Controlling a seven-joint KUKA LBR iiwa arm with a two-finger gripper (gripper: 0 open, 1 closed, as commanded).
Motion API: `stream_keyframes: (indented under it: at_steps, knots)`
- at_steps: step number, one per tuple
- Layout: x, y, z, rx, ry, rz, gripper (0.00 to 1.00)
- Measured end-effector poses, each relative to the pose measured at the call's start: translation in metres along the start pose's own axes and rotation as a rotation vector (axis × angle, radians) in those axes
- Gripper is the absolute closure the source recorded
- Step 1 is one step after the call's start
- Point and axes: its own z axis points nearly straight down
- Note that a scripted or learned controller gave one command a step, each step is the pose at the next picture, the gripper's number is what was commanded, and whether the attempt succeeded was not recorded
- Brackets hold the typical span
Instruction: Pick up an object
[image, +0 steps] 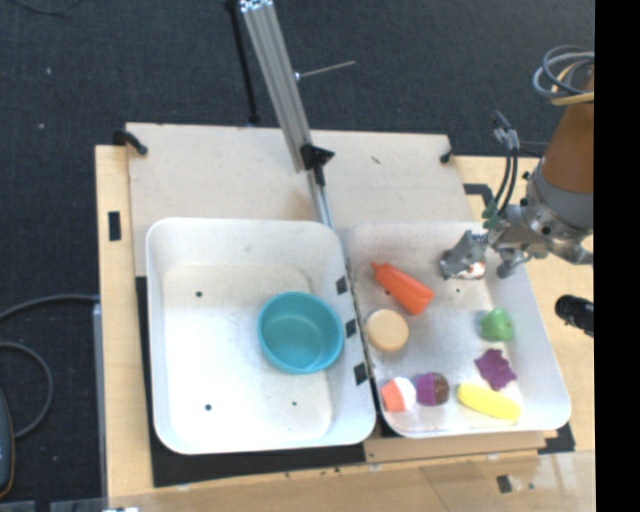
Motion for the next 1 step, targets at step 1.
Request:
stream_keyframes:
  at_steps: [1]
  knots:
    - [0.0, 0.0, 0.0001, 0.0, 0.0, 0.001, 0.0]
